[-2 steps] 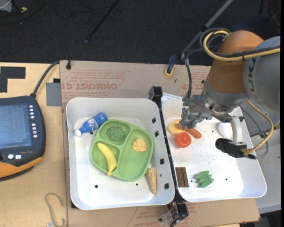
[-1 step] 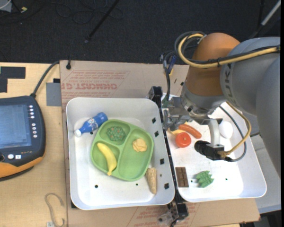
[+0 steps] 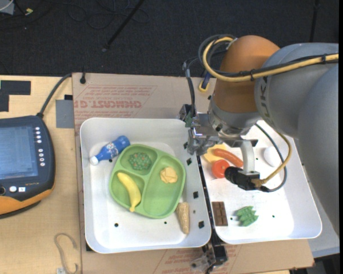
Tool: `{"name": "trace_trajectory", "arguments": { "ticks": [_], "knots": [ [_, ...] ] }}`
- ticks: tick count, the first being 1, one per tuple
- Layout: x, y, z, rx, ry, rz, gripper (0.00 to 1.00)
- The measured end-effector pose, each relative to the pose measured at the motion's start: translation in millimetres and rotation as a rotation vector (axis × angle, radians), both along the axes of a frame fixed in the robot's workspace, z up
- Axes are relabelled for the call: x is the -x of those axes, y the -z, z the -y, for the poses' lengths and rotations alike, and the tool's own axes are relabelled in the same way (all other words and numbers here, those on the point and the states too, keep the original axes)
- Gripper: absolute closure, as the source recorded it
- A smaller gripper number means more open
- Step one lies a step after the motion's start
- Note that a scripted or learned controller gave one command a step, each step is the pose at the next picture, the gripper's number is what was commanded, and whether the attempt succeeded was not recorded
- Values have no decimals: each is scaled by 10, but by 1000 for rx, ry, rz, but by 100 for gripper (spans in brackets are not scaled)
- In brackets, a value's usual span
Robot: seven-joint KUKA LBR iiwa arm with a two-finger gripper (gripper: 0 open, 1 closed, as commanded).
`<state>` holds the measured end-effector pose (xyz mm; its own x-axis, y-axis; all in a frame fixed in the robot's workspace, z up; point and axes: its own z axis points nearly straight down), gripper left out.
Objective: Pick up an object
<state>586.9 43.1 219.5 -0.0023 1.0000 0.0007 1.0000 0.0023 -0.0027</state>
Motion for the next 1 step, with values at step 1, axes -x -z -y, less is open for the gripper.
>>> {"name": "trace_trajectory", "arguments": {
  "ticks": [1],
  "knots": [
    [30,-165,75,1,2,1,100]
  ]
}}
